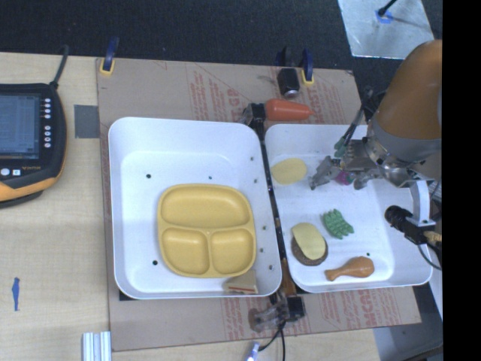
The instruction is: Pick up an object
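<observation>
The right bin [376, 138] holds a pale yellow round piece [288, 171], a green ridged toy [337, 223], a brown and yellow potato-like piece [308, 243] and an orange drumstick [350, 268]. My gripper [340, 177] hangs low over the bin's upper middle, right of the yellow round piece. Its grey fingers [322, 177] are spread apart and open. A small purple thing [344, 177] shows between them; I cannot tell whether they touch it. The arm's orange band [412, 89] rises at the right.
The left bin [135, 149] holds a yellow divided plate [207, 228] and a small tan piece [241, 284] at its front edge. An orange carrot-like toy [287, 111] lies outside, behind the bins. A teach pendant [22, 141] rests at the far left.
</observation>
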You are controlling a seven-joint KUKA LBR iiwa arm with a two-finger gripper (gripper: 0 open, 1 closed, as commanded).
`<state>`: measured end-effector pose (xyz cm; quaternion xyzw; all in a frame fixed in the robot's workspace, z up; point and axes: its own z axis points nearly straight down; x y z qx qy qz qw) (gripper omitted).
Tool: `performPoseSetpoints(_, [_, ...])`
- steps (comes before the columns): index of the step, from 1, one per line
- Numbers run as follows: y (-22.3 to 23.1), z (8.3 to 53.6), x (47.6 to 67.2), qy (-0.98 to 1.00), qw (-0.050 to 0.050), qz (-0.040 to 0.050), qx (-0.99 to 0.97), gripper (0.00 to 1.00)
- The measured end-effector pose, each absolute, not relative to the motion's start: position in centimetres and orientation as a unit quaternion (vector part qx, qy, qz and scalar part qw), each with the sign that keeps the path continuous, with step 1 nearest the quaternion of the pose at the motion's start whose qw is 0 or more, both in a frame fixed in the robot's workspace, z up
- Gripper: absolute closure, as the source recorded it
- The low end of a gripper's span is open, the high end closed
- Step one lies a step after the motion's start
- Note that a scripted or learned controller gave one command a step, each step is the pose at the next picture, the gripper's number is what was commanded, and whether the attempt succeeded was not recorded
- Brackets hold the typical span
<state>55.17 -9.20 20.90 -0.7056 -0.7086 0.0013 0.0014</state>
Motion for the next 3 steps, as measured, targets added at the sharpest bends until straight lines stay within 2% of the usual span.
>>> performPoseSetpoints(1, [-15.8,9.1,52.0,-0.709,0.001,0.0020,-0.706,0.00])
performPoseSetpoints(2, [-15.9,10.1,52.0,-0.710,0.001,0.0023,-0.704,1.00])
performPoseSetpoints(3, [-11.4,19.3,56.0,-0.709,0.000,0.0001,-0.705,1.00])
